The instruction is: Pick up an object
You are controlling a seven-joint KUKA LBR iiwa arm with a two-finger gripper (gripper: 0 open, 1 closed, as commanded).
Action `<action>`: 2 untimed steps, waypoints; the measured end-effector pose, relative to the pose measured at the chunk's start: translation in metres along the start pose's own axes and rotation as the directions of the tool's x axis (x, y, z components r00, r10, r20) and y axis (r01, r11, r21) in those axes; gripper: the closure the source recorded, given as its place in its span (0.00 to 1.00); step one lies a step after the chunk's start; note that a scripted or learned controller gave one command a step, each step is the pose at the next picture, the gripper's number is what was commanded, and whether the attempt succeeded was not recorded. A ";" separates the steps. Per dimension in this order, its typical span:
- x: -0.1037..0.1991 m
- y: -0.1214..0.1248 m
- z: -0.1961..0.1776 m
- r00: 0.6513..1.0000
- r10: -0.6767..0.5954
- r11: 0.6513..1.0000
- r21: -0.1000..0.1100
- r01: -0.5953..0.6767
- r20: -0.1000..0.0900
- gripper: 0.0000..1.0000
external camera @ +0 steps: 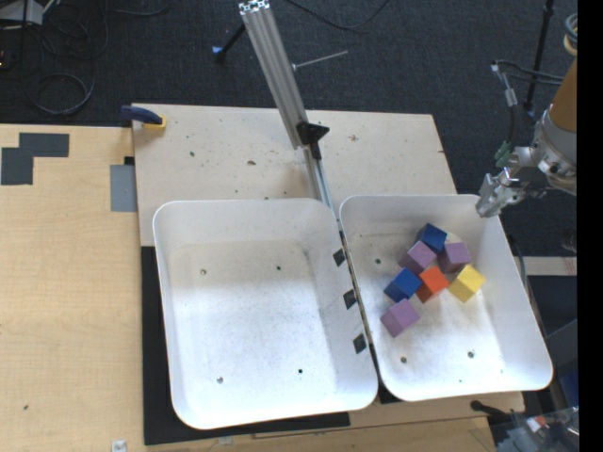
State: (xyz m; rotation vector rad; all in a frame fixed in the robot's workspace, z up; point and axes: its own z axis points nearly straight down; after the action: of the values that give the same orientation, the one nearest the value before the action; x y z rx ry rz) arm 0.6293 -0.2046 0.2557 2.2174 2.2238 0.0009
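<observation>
Nearest the camera, the front rims of two shallow white bins sit close to the table's (57, 281) near edge, the left bin (188, 347) offering a wide bare floor on every side. In the right bin (509, 356) the near half of the floor is open, and a tight cluster of small blocks lies toward its middle and far side: a purple block (399, 317) nearest, then a blue block (403, 284), an orange block (432, 282) and a yellow block (465, 282) touching in a row, with two more purple blocks (421, 255) and a second blue block (433, 237) behind them. Open floor rings the cluster, widest toward the front rim. Between the bins, black clips (350, 298) line the shared edge. Farther back, a tilted aluminium rail (278, 69) rises over the bare table. At the right, the claw (492, 199) hangs over the right bin's far right rim, apart from the blocks, carrying nothing visible; whether it is spread or closed cannot be told. The arm's wrist (556, 149) reaches in from the right edge.
</observation>
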 end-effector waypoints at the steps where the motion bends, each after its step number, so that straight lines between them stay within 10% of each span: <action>1: 0.048 0.010 -0.004 1.000 -0.002 1.000 0.001 0.002 -0.002 1.00; 2: 0.102 0.012 0.012 1.000 -0.002 1.000 0.005 0.002 -0.003 1.00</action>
State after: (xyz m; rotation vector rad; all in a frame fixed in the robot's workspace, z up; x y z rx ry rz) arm 0.6411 -0.1027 0.2437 2.2191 2.2301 -0.0012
